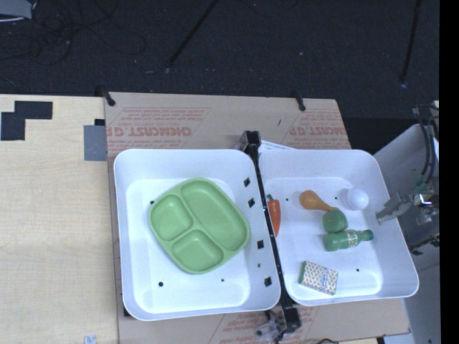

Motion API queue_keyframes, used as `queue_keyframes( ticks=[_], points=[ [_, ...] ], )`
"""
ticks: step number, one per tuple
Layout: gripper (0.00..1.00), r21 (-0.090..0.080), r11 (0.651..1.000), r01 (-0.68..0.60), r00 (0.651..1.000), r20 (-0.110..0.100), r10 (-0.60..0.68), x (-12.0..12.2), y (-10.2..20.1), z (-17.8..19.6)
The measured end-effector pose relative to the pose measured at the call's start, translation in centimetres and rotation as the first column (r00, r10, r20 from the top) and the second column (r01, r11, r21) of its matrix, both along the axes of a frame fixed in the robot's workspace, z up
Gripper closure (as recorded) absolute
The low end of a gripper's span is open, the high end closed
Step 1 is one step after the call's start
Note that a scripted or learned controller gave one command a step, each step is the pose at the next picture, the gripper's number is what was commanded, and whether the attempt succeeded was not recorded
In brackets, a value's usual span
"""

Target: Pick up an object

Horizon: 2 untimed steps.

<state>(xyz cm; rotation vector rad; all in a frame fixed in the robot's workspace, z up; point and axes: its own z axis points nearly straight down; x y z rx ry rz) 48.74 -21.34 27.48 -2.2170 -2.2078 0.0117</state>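
The right bin (391,282) holds several small things: an orange carrot (273,217) by the divider, an orange-brown gourd-shaped piece (313,201), a white ball (356,198), a round green object (334,221), a green bottle (348,240) lying on its side, and a patterned packet (318,277) near the front. My gripper (403,206) sits at the right bin's right rim, outside the cluster, partly cut off by the view's edge. Nothing shows between its fingers.
The left bin (133,278) holds a green divided plate (199,225). A black divider (262,221) with clips runs between the bins. Both bins rest on cardboard (179,120) on the wooden bench (50,228).
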Motion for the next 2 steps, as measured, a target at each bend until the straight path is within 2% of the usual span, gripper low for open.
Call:
queue_keyframes(
  ticks=[1, 2],
  points=[
    [0.0, -0.003, 1.0, -0.004, 1.0, 0.011, 0.004, 0.2, 0.0, 0.6],
    [0.0, -0.001, 1.0, -0.005, 1.0, 0.009, 0.005, 0.6, 0.6, -5.4]
  ],
)
